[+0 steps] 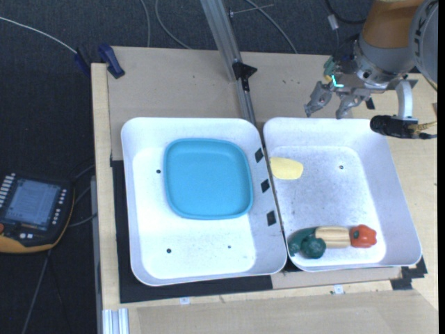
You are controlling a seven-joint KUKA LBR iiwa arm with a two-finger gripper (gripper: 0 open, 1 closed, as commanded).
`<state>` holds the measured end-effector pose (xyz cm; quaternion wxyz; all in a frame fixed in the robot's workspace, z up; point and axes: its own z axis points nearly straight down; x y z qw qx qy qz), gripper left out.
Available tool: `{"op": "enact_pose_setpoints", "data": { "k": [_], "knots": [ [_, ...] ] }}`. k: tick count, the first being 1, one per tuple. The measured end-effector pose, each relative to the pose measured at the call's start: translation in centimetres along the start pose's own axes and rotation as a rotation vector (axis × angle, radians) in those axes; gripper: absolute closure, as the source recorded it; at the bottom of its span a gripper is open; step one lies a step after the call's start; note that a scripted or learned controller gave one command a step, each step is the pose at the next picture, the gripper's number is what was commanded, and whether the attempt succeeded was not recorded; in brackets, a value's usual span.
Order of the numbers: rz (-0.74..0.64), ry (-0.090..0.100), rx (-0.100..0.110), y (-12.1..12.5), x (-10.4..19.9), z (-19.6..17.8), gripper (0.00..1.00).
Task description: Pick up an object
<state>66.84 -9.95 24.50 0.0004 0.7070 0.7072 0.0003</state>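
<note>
Three small toys lie at the near edge of the right bin (389, 179) — a green toy (308, 245), a tan stick-shaped toy (332, 236) and a red toy (362, 236). They touch each other in a row. A yellow piece (286, 168) sits alone by the far left wall of that bin. The left bin (139, 186) has a blue plate (208, 178) in it. The gripper (336, 101) hangs above the far rim of the right bin, with its fingers spread apart and nothing between them. The yellow piece looks like the easy pick — nothing crowds it. The arm should go straight down over its middle, then close slowly.
</note>
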Motion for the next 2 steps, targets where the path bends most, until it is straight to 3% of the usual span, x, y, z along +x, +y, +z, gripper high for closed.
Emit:
{"op": "enact_pose_setpoints", "data": {
  "k": [1,2],
  "knots": [
    [0.000,0.000,0.000,0.0,0.0,0.0,0.00],
    [0.000,0.000,0.004,0.3,-0.3,4.3,0.00]
  ]
}}
